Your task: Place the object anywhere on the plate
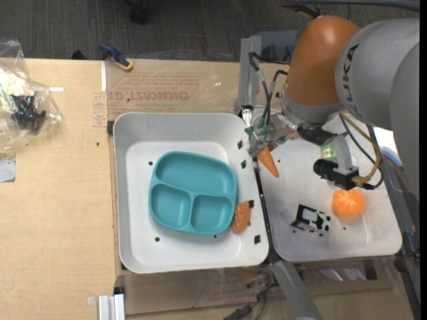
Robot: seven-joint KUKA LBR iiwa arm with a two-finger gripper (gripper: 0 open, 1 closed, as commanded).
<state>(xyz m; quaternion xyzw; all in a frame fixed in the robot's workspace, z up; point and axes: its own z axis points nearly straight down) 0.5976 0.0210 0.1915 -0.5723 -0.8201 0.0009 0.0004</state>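
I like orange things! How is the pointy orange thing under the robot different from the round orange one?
The carrot is long and tapers to a point; the orange is round like a ball. The carrot hangs tilted at the end effector, above the seam between the bins; the orange rests on the right bin floor, by itself. The carrot looks slimmer than the orange. Both are orange-coloured toy foods, and neither is on the teal plate.

We see a smooth, matt teal plastic plate (192, 193) in a glossy white plastic bin (133, 199). The bench (53, 205) looks like pale, matt wood. A crinkled clear plastic bag (23, 92) shines. The arm's orange band (320, 59) is glossy, its grey shell (393, 65) satin.
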